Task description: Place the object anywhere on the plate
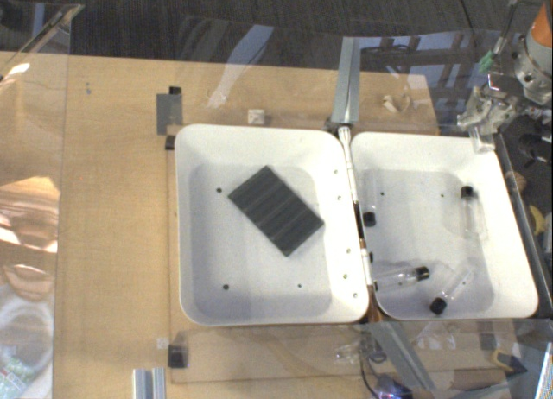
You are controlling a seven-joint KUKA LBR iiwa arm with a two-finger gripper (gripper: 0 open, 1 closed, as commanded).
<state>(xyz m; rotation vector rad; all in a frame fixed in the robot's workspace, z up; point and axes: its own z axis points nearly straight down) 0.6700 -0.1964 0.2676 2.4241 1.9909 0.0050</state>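
The hand (494,114) hangs over the right white bin's (518,242) far corner; I cannot tell its state. Small clear tubes with black caps (411,275) lie below it and may slip. The flat dark ridged plate (276,210) sits far left.

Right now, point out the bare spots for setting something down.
Left bin: bare floor all round the dark plate, widest along its near wall. Right bin: bare in the middle; clear tubes crowd its near and right sides.

Dark plate (276,210) lies open to approach from above — clear vials (467,208) crowd the right bin (510,216).
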